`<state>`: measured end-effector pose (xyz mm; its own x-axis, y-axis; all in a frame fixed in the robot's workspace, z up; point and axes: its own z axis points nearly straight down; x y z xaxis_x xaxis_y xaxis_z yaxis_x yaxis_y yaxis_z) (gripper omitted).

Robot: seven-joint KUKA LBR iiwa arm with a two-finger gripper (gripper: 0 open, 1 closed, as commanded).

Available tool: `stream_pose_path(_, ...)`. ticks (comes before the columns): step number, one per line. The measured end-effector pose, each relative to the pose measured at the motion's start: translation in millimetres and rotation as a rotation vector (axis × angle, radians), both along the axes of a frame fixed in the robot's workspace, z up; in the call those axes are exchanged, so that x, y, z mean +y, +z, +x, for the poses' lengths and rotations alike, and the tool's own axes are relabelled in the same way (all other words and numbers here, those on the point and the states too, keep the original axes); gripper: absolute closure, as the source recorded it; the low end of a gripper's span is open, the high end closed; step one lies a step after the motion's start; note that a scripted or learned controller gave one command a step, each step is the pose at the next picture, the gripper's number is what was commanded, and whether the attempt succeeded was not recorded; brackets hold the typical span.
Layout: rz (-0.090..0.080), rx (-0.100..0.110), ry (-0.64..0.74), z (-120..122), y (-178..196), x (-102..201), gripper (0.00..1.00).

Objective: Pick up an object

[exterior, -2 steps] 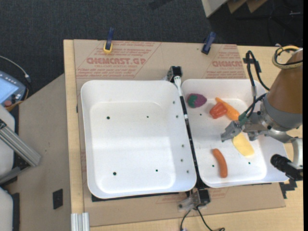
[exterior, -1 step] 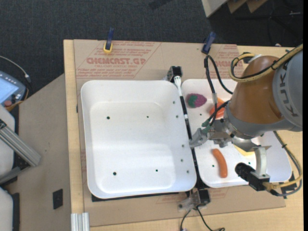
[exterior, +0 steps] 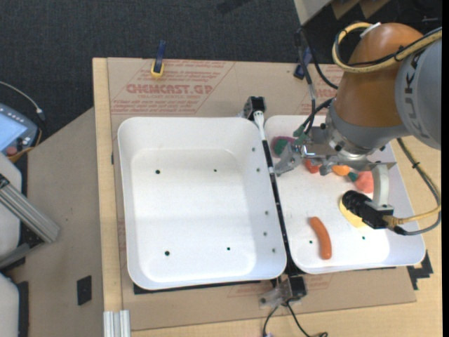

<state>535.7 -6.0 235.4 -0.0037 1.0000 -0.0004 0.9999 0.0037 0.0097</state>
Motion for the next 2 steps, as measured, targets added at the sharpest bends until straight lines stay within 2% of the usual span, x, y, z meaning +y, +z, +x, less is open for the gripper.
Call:
stream_pose_path(1, 0.000, 0.012, -0.008, 26.9, -52.8, -57.7, 0.00)
stream_pose_path(2, -0.003, 0.006, -0.005, 93.8, -77.7, -95.2, 0.00)
